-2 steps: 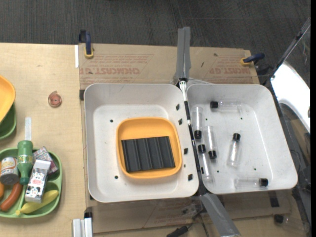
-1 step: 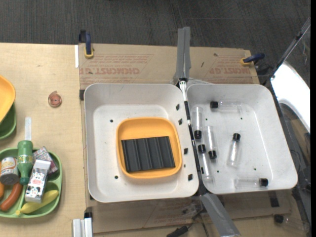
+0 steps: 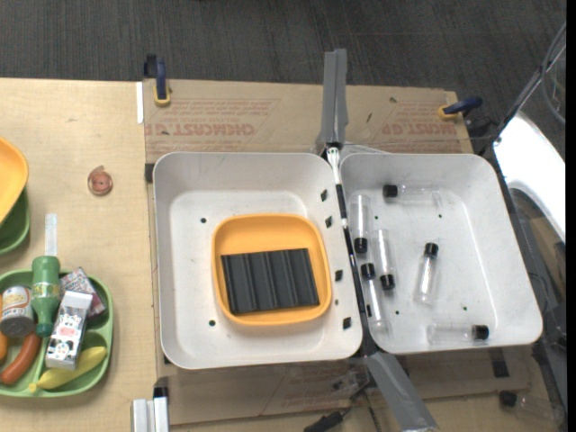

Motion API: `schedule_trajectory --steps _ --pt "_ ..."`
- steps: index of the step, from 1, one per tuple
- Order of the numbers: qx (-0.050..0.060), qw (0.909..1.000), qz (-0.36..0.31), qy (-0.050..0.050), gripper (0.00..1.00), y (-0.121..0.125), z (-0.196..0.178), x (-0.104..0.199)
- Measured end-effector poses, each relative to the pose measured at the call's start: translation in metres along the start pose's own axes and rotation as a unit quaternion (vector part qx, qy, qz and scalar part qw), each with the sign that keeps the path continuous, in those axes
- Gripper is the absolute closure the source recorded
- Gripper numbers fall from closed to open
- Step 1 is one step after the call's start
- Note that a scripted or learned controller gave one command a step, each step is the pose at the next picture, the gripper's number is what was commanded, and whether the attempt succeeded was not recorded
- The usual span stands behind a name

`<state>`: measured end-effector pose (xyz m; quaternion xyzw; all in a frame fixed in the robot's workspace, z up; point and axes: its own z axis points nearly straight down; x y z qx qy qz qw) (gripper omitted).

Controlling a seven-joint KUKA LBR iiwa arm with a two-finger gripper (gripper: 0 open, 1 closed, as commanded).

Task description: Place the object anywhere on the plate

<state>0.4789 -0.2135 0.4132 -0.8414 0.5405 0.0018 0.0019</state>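
An orange square plate (image 3: 270, 229) sits in the middle of the left white bin (image 3: 180, 268). A dark grey ridged slab (image 3: 268, 279) lies flat on the plate and covers most of its floor. Several clear vials with black caps lie scattered in the right white bin (image 3: 504, 268). One vial (image 3: 358, 223) rests by that bin's left wall, another vial (image 3: 426, 268) lies near the middle, and a third vial (image 3: 457, 333) is at the front edge.
On the wooden bench to the left stand a green plate of toy food (image 3: 54, 336), an orange bowl (image 3: 9, 187) at the edge and a small pink disc (image 3: 100, 182). Clamps (image 3: 158, 79) hold cardboard behind the bins. White equipment (image 3: 535, 160) stands at the right.
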Motion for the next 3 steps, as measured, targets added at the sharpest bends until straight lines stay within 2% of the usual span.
schedule_trajectory --steps 1,2,3 --pt "0.0 0.9852 -0.171 0.0 0.0 -0.003 0.062 -0.006" --pt "0.0 0.9406 -0.34 0.0 0.0 -0.024 0.101 0.007" --pt "0.002 0.9113 -0.412 0.0 0.0 -0.027 0.002 0.02"
